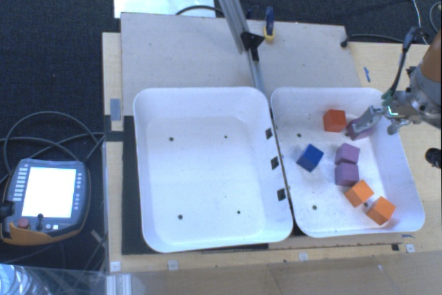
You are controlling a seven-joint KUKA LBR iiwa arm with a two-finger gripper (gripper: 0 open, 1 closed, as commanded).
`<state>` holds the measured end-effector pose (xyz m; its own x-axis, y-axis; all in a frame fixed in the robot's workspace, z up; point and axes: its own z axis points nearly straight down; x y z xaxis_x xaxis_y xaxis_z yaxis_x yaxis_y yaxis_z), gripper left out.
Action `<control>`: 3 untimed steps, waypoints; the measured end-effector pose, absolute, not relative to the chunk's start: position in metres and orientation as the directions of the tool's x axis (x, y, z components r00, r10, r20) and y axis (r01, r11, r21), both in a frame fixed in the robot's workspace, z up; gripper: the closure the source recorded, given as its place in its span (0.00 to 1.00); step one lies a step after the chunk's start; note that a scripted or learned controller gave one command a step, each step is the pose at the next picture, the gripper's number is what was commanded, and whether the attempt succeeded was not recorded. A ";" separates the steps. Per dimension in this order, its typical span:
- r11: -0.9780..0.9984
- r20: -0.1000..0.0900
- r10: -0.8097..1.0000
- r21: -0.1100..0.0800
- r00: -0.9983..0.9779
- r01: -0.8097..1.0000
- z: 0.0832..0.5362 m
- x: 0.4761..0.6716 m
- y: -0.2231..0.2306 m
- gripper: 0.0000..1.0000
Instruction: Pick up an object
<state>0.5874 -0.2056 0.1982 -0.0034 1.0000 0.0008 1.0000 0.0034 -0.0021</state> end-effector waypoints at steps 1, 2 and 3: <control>0.005 -0.001 1.000 0.001 -0.005 1.000 0.201 0.588 -0.206 0.00; 0.002 0.000 1.000 -0.002 -0.002 1.000 0.159 0.590 -0.207 0.00; 0.002 0.001 1.000 -0.003 -0.002 1.000 0.097 0.591 -0.209 0.00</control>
